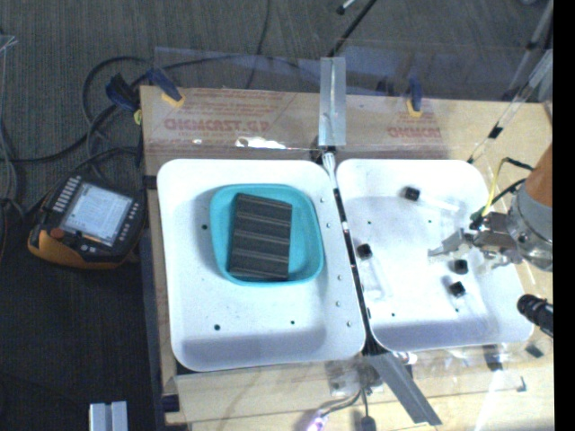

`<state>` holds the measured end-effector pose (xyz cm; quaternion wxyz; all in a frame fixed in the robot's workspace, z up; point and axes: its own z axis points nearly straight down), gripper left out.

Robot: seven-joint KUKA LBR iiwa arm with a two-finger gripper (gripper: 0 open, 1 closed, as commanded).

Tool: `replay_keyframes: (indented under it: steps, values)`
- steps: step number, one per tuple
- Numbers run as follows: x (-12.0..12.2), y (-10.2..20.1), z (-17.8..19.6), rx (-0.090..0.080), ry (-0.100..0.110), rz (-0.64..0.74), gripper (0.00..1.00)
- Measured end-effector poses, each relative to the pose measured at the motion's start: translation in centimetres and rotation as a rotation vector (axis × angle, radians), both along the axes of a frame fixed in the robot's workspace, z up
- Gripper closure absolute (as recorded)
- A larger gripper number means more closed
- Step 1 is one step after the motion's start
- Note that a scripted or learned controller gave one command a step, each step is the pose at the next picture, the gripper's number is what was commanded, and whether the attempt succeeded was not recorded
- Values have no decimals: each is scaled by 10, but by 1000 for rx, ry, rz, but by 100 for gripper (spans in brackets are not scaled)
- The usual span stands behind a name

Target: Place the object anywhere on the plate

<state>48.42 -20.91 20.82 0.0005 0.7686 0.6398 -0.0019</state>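
Gripper (458, 245) hovering in the right bin (395, 326), near its right edge, and I cannot tell its state.

I'm seeing the dark ribbed block (260, 236) already lying on the teal plate (308, 241) in the left bin (184, 268), well apart to the gripper's left, its long axis running from the bench's far edge toward the near edge; small dark pieces (456, 286) are sitting just beside the gripper.

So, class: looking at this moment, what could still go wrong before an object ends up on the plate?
1. The dark ribbed block already covers most of the blue plate, leaving little bare surface.
2. The small black pieces in the right bin are tiny and scattered, so the gripper may miss them.
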Motion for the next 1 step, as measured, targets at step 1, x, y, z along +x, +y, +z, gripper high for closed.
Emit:
replay_keyframes:
  steps: [1]
  values:
    - [24, 2, 181, -1, -4, 196, 0]
